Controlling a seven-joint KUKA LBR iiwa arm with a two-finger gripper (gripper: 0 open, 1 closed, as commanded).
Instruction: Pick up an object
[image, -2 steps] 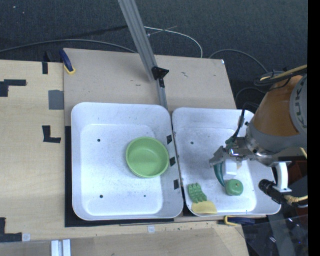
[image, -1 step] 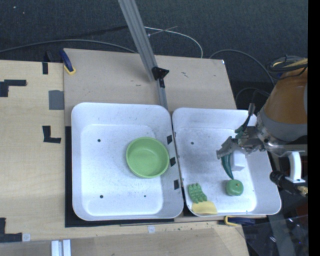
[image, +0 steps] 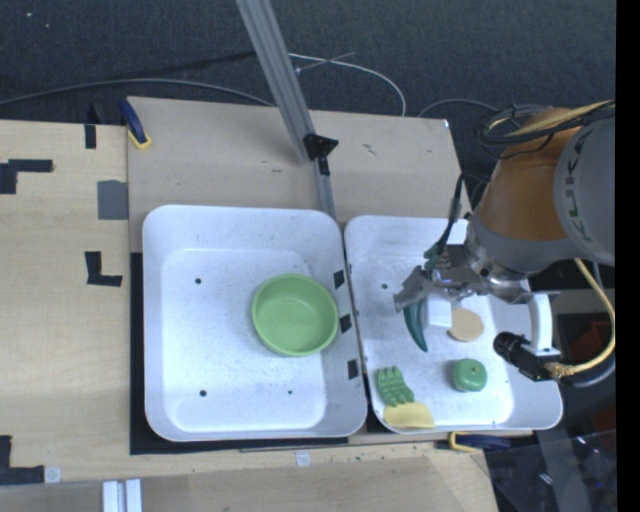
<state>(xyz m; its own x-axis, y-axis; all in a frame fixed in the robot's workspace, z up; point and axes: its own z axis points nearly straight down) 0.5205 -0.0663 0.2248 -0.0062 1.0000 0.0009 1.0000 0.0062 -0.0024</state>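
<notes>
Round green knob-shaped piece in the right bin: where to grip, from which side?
Probably straight from above, fingers closing across the outer sides of the round green piece. It sits flat and apart from the tan disc and the right bin's wall, so there seems room either side. The gripper is beside the dark green pepper.

A dark green pepper-like piece (image: 416, 326) hangs point-down right at the gripper (image: 418, 296), its top touching the fingers. Just to the gripper's right and a little lower lies a flat tan disc (image: 466, 325), and lower still a round green knob-topped piece (image: 467, 376). Below the gripper, slightly left, a ridged green block (image: 392, 384) touches a yellow wedge (image: 411, 415) — and well to the left sits an upright green bowl (image: 294, 314).
</notes>
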